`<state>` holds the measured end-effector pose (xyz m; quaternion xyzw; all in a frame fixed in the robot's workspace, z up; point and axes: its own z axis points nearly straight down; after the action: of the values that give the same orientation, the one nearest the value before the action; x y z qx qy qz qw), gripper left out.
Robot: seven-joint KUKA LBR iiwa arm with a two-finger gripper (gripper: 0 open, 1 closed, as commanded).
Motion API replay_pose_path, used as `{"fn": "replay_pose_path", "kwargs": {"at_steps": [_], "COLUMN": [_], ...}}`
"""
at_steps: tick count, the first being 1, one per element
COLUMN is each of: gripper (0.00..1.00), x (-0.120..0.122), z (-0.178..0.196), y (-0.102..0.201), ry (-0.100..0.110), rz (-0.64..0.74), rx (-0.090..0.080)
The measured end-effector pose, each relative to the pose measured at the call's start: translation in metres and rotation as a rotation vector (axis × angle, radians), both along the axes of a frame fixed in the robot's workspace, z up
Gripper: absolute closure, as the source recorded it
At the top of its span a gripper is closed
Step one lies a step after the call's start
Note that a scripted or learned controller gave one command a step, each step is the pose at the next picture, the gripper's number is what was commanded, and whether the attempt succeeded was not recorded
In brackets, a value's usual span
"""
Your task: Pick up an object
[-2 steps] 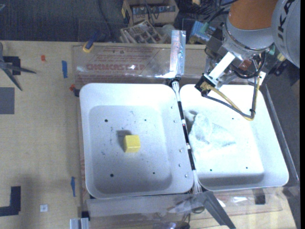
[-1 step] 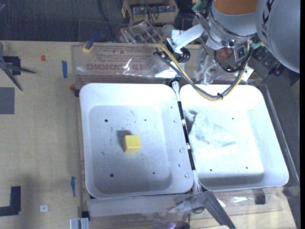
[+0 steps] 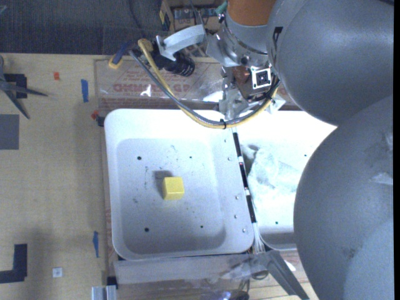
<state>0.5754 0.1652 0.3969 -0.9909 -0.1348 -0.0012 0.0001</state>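
- Grey arm (image 3: 350, 167) looms nearest, its bulk covering most of the right bin (image 3: 281, 167) and the right side of the view.
- Orange band (image 3: 253, 2) sits at top, above the wrist; below it the gripper (image 3: 232, 108) hangs over the far rim, about where the two bins meet.
- Fingers: cannot tell whether spread or pressed together; glare off the white plastic and the clutter of the wrist hide the tips. Nothing visibly between them.
- Yellow cable (image 3: 169, 89) loops from the wrist out to the left and back, passing over the far edge of the left bin (image 3: 119, 167).
- Yellow block (image 3: 173, 187), small and cube-like, lies on the floor of the left bin, roughly central, clear of all walls. It casts a short shadow to its upper left. This looks to be the thing to pick.
- Block and gripper are well apart; the block is nearer the viewer and to the left of the wrist.
- Right bin: something pale and crumpled (image 3: 269, 167) near the divider, washed out, not identifiable.
- Wooden surface (image 3: 50, 167) to the left carries blue tape marks (image 3: 85, 90) and dark fittings.
- Judgement, step in hand: approach not yet made. To do it well, bring the gripper over the block's centre, square the fingers to two opposite flat faces, open wider than the block, descend straight, stop just short of the bin floor, then close and lift vertically.
- Risk, as judged: an off-centre descent would nudge the block aside, and the slack cable could drag.
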Motion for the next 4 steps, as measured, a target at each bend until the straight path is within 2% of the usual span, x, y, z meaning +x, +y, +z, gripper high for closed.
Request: {"fn": "replay_pose_path", "kwargs": {"at_steps": [1,2,3,4], "gripper": [1.00,0.00,0.00,0.00], "x": [0.001,0.001,0.000,0.033], "z": [0.010,0.010,0.038,-0.030], "y": [-0.001,-0.001,-0.057,-0.091], "ry": [-0.003,-0.002,0.006,0.007], "rz": [-0.003,-0.003,0.349,0.467], "rx": [-0.001,-0.001,-0.001,0.000]}}
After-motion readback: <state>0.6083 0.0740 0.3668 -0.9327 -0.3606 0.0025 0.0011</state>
